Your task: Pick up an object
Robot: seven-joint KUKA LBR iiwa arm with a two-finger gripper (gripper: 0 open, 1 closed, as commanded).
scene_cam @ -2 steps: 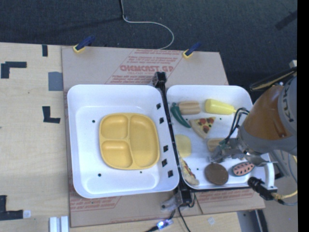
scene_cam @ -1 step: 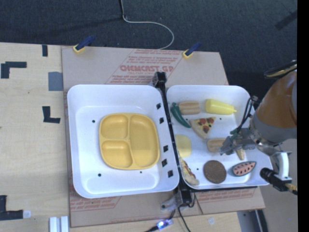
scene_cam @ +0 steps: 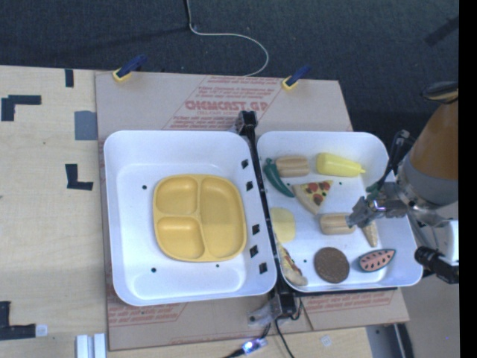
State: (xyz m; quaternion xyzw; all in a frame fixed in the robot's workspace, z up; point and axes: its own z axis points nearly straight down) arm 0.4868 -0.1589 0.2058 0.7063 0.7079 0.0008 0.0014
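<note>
Dark carpet is lying behind the pale wooden tabletop (scene_cam: pixel 45 222), and on it a cardboard sheet (scene_cam: pixel 216 103) is carrying two white bins. The hand (scene_cam: pixel 367 211) is hanging low at the right side of the right bin (scene_cam: pixel 373 144), and the grey arm with its orange band (scene_cam: pixel 440 144) is reaching in from the right. I cannot tell how far the hand is opened, because the parts are small and dark, and nothing is showing clearly between them.

Just beside the hand, to its left, a tan block (scene_cam: pixel 335 223) is lying, and a pale stick (scene_cam: pixel 370 234) is lying just under the hand. These two are the most probable targets. A little further, a pizza slice (scene_cam: pixel 314 193) is sitting, then a yellow corn piece (scene_cam: pixel 339 165), a bread roll (scene_cam: pixel 292 165) and a green pepper (scene_cam: pixel 277 179). Near the front wall a brown cookie (scene_cam: pixel 331 265) and a watermelon slice (scene_cam: pixel 376 259) are resting. The left bin (scene_cam: pixel 134 155) is holding a yellow divided plate (scene_cam: pixel 199 217).

The risk, as I am judging it, is crowding: the block and the stick are lying so near together that the hand may be pushing one aside, or closing between them and lifting nothing.
</note>
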